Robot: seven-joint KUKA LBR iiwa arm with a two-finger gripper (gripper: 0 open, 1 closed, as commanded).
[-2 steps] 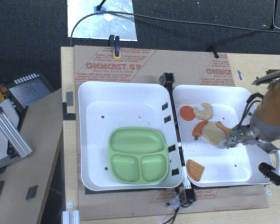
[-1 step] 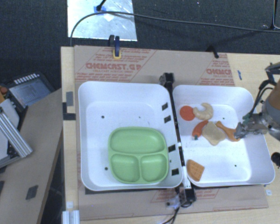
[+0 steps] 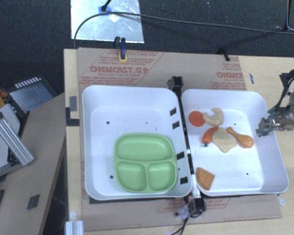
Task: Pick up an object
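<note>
The right bin [image 3: 269,180] holds several toy foods. A red tomato [image 3: 196,118] lies beside a tan curved piece [image 3: 215,115]. An orange carrot [image 3: 208,135], a pale bread slice [image 3: 224,140] and a brown drumstick [image 3: 241,137] lie close together in the middle. An orange cracker [image 3: 205,178] rests near the bin's front left corner. My gripper [image 3: 262,128] hangs at the bin's right rim, to the right of the drumstick and apart from it. Nothing shows in its grasp.
The left bin [image 3: 95,131] holds a green divided plate [image 3: 145,161]. A black divider [image 3: 182,131] runs between the bins. Cardboard lies under both bins, with a clamp [image 3: 122,49] at the back. A metal rail [image 3: 7,131] sits off the bench at left.
</note>
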